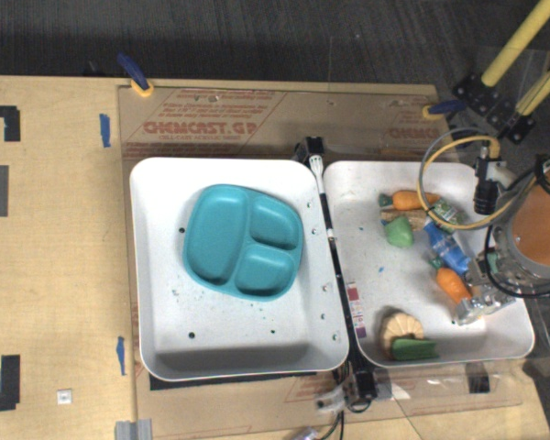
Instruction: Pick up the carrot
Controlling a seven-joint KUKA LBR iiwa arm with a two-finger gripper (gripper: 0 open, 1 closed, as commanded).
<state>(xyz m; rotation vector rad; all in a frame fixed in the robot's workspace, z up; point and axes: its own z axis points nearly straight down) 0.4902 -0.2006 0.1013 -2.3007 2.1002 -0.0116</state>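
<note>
The pincer (469, 308) sits low at the near right of the right bin (367, 186); whether it is clenched I cannot tell. The carrot (452, 283) lies touching it, just beyond. Looks like the grasp step: next it must close on it and lift straight.

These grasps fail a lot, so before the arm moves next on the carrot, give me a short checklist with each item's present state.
1. Carrot lies in the right bin: ok.
2. Gripper is close to the carrot, at its lower right: ok.
3. Carrot seen between the fingers: not ok.
4. Finger opening: cannot tell.
5. Room around the carrot: not ok, blue object touches its upper end.
6. Yellow cable loops over the bin's upper part, away from the carrot: ok.
</note>
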